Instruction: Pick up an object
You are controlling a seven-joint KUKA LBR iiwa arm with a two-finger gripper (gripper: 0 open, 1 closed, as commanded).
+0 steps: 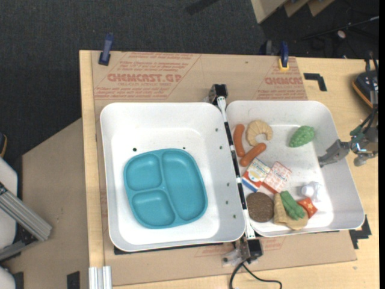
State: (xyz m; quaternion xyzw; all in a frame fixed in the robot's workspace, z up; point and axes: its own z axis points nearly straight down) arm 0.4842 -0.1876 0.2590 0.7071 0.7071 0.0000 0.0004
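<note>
Two white bins sat side by side on the counter (150, 77): left bin (120, 125) held a teal divided plate (166, 188), right bin (328, 119) held all the pick candidates. Gripper (334, 152) hung at the right bin's right wall, low over bare floor, nothing visibly between its tips; open or clenched, couldn't tell at that size. No object in hand, so judged the pick not yet made. Nearest target was the green leafy piece (302, 136), just left of the gripper and lying alone. Hot dog (239, 139), croissant (260, 131) and orange sausage (253, 153) sat touching near the divider. Front cluster was tight: printed packets (269, 176), brown patty (260, 206), tan piece with a green bit on it (291, 208), small silver and red items (308, 198). Risks, as judgement: descending this close to the wall could clip it or close on air; going into the cluster could nudge neighbours or grab two; flat packets likely slip.
</note>
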